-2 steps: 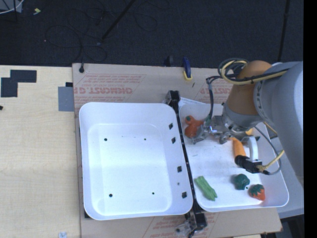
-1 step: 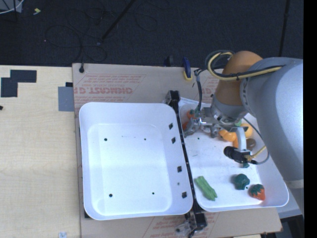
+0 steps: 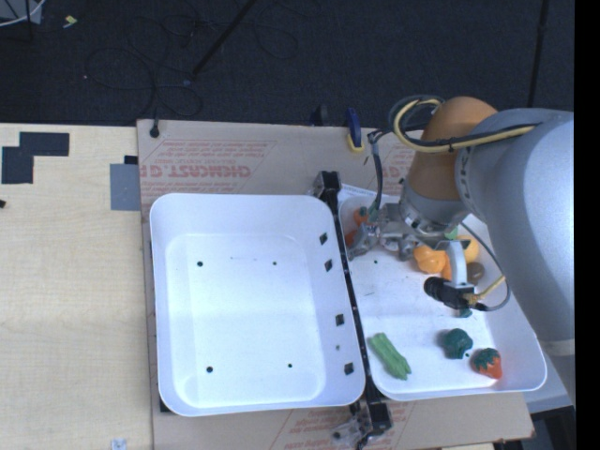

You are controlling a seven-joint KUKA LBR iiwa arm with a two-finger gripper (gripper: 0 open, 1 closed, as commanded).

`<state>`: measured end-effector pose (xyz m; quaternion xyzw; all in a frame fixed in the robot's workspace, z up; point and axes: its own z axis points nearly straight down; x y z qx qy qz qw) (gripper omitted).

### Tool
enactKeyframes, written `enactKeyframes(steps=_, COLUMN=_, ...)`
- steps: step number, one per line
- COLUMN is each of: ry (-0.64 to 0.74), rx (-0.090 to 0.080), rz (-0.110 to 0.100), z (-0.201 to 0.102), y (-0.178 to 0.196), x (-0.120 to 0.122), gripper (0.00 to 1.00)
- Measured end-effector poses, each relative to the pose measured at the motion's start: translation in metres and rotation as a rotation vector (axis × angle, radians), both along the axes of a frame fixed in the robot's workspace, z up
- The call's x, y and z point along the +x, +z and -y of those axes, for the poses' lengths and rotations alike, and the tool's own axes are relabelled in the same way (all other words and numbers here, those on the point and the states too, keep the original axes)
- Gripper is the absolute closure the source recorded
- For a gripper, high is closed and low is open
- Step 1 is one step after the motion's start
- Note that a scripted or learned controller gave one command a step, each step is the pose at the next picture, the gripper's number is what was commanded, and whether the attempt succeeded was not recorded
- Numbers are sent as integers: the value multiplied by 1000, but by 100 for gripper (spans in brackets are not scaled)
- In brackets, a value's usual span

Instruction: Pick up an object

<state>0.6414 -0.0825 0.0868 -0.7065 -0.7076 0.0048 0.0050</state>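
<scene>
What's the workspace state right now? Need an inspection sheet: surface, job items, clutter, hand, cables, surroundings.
Surface: two white bins side by side, left bin and right bin, on a printed cardboard sheet over a pale wooden bench.
Job items: in the right bin, a green long piece near the divider, a dark teal lump, an orange-red piece with a green patch, a yellow-orange piece under the wrist.
Clutter: nothing seen.
Hand: hand low over the right bin's far end; finger state unclear.
Cables: yellow and black cables looped at the wrist; thin wires on the dark floor.
Surroundings: dark floor beyond the bench.
</scene>
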Motion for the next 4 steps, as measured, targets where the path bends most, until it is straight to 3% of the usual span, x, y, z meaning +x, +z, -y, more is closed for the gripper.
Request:
enactKeyframes(steps=1, ry=-4, rx=-1, rz=9, z=40, y=1, x=-14, gripper=0)
enactKeyframes(steps=2, ry=2, rx=1, rz=12, z=2, y=1, x=3, gripper=0)
enactKeyframes(steps=3, ry=3, rx=1, rz=-5, z=4, y=10, x=-1, gripper=100)
enactKeyframes(steps=4, ry=-3, rx=-1, rz=10, z=27, y=0, x=-11, gripper=100)
